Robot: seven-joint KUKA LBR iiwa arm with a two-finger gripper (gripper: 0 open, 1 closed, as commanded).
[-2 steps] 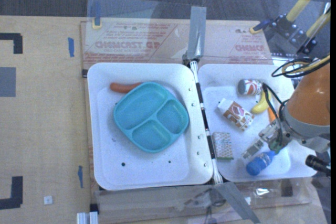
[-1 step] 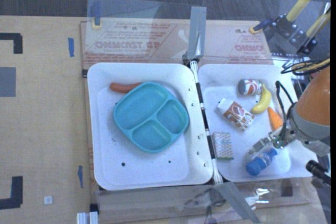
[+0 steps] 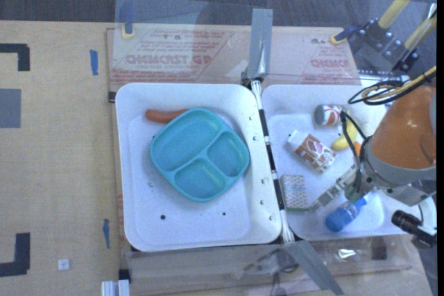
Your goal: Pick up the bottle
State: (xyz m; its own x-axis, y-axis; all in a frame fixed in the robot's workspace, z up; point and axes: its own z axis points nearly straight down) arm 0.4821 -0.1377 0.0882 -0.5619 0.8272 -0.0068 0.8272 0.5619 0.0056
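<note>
Grey metal, the gripper [image 3: 331, 195] hangs low in the right bin [image 3: 300, 102]; how wide it stands cannot be told. Just below and right of it lies the blue bottle [image 3: 344, 214]. A patterned packet [image 3: 294, 190] sits immediately left, a carton [image 3: 313, 151] above.

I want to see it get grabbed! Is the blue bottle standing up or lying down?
Lying down. The blue bottle lies on its side on the floor of the right bin, its length slanting up toward the arm.

arm [image 3: 409, 138] cut off right, claw perhaps hidden
</note>
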